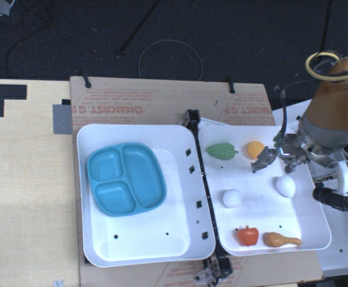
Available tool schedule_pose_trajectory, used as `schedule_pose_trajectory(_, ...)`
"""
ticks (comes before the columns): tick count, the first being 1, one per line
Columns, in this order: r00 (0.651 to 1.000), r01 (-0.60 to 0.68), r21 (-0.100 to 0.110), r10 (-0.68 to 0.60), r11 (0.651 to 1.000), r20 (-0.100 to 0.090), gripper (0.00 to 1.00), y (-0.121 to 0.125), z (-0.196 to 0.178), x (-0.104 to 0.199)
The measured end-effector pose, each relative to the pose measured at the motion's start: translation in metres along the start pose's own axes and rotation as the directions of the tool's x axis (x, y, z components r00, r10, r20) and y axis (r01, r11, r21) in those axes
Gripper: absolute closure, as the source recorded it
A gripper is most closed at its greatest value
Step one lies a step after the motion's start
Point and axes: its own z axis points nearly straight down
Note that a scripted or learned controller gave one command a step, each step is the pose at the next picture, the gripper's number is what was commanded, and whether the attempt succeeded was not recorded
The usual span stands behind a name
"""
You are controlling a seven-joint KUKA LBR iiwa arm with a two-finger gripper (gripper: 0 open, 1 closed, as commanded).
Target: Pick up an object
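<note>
The right bin [317, 232] holds a green leafy item [221, 151], an orange ball [256, 149], two white eggs [231, 198] [286, 186], a red tomato [247, 236] and a tan drumstick [280, 240]. My gripper [277, 162] hangs over the bin's upper right part, between the orange ball and the right egg. Its two fingers are spread apart with nothing between them. One fingertip [258, 165] points down-left just below the orange ball; the other sits close above the right egg.
The left bin [96, 232] carries a blue divided plate [126, 178]. A black divider [201, 184] runs between the bins. The arm's orange and grey body [329, 109] enters from the right, over the right bin's far edge.
</note>
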Motion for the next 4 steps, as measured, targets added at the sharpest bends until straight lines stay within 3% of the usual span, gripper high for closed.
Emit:
schedule_pose_trajectory(2,1.0,-0.001,-0.001,0.001,1.0,0.0,0.0,0.002,0.111,-0.013)
schedule_pose_trajectory(3,1.0,-0.005,-0.003,0.005,1.0,0.0,1.0,0.002,0.099,-0.014)
schedule_pose_trajectory(4,1.0,-0.001,-0.009,0.001,1.0,0.002,1.0,-0.002,0.037,-0.014)
